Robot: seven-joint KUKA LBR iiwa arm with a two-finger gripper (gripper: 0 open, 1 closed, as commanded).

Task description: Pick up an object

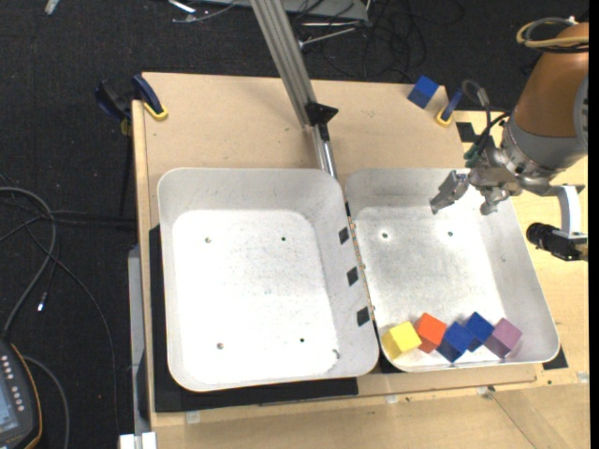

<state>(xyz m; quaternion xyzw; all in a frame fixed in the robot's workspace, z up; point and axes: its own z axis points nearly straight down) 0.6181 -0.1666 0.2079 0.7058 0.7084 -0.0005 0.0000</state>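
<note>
Five blocks clustered in right bin's near corner | end effector above far edge, fingers seemingly spread, empty | blue cube on bench

A blue block sits on the bench beyond the bins, beside what may be a clamp.

Five small blocks crowd the right bin's near edge in a touching row: yellow block, orange block, two blue blocks, and purple block nearest the right corner.
</note>
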